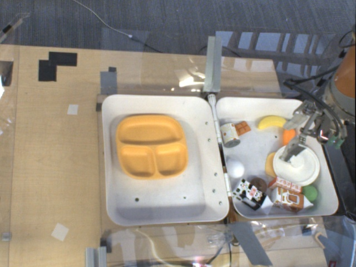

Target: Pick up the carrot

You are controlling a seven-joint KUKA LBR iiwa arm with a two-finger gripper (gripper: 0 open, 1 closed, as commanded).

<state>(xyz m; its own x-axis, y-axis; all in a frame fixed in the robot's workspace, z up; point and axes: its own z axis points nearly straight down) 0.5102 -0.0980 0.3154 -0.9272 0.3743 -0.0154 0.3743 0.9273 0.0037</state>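
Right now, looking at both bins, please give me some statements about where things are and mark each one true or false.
1. The yellow divided tray lies in the left bin. True.
2. The banana lies in the left bin. False: it is in the right bin, near the far wall.
3. The tool is over the right bin. True.
4. The carrot lies on the yellow divided tray. False: it is in the right bin, beside the tool.
5. The white ball is in the right bin. True.

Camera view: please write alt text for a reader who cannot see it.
The end effector hangs over the right bin, above a white bowl and beside the carrot, among a banana, can and cartons. The left bin holds an orange divided tray.
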